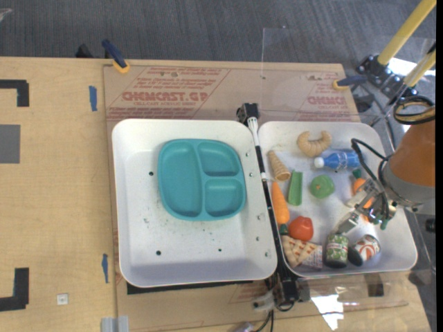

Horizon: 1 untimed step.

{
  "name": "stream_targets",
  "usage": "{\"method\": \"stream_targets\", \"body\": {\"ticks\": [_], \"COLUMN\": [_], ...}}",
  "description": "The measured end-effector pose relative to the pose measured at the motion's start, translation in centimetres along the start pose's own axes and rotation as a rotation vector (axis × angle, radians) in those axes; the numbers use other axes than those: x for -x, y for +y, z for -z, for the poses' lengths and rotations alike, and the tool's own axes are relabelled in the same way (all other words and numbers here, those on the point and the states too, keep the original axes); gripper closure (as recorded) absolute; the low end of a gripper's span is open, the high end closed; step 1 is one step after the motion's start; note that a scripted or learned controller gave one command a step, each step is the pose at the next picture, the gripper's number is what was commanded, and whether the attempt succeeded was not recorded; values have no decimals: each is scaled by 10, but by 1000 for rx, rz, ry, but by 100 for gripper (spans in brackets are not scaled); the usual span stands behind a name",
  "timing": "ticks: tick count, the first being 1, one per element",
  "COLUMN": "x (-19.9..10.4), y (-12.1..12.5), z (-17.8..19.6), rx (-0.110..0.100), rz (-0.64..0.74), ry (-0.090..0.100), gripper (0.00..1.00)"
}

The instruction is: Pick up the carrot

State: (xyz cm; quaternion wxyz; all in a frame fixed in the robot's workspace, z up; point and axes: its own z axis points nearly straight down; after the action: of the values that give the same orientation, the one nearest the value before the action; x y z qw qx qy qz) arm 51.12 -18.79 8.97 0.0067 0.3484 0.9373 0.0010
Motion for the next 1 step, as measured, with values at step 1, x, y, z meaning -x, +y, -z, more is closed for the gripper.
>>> {"method": "stream_targets", "body": {"ticks": [1], "x": [4], "y": [3], "z": [13], "rx": [4], "rz": [3], "ry": [-12], "gripper": [100]}}
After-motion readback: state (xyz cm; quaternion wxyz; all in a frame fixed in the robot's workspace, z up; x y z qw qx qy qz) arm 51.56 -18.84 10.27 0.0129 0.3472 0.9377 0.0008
